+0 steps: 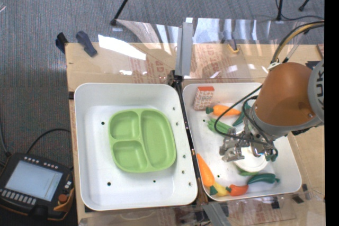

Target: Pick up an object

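My gripper [239, 151] hangs low in the right bin [294, 166], under the orange wrist band, right over a white round object [253, 163]. Whether it holds anything is hidden by the wrist. Around it lie toy foods: an orange carrot [204, 170] by the left wall, an orange pepper [224, 110] and a green pepper [221, 127] behind the gripper, a small carton [203, 98] at the back left, a green pepper [262, 179] and a red pepper [237, 189] at the front.
The left bin [90, 114] holds a green divided plate [141, 139]. A clear screen stands behind the bins. A teach pendant [33, 183] lies on the floor at the lower left. Tripod legs stand at the back.
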Available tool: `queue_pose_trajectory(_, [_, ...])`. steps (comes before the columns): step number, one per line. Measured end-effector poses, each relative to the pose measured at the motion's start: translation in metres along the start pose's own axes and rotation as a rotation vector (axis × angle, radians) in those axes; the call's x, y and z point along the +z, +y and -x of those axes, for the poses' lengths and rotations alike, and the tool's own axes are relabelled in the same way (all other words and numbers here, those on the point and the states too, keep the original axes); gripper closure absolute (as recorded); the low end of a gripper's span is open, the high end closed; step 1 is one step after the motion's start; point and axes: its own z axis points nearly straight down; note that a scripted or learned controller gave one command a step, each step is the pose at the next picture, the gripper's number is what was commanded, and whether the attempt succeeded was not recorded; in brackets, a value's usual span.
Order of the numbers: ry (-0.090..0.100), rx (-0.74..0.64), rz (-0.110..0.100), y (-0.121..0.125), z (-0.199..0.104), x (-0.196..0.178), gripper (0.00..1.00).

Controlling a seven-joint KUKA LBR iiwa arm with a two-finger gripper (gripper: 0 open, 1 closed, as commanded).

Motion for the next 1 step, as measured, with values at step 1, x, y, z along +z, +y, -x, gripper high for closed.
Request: queue_pose_trajectory(1, [-0.006, 0.0, -0.001, -0.0002, 0.0017, -0.0026, 0.0])
